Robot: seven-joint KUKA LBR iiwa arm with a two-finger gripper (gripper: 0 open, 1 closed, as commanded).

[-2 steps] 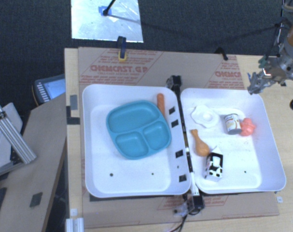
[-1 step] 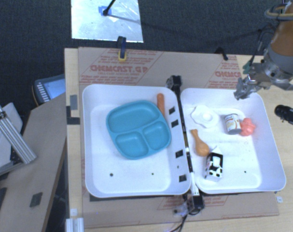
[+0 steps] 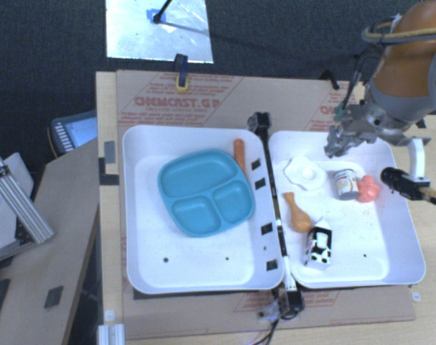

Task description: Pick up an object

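A grey KUKA arm [image 3: 408, 56] with an orange band reaches in from the right, its jaws [image 3: 337, 144] hanging over the far edge of the right-hand bin [image 3: 401, 254]; whether the jaws are open or closed cannot be told from this angle, and nothing is seen between them. Below and just in front of them, in the right bin, lie a white fried-egg toy [image 3: 304, 173], a small can [image 3: 343, 183] and a pink lump [image 3: 368, 188] touching the can's right side. Nearer the camera, a tan drumstick-shaped toy [image 3: 297, 212] rests beside the divider, with a black-and-white cow-patterned carton [image 3: 319, 246] just in front of it. The left-hand bin [image 3: 142, 268] carries a blue sectioned plate [image 3: 205, 192], and an orange carrot-like stick [image 3: 238, 154] lies at the plate's far right edge. Both bins sit on a cardboard sheet [image 3: 203, 95] laid over the tabletop [image 3: 67, 214].
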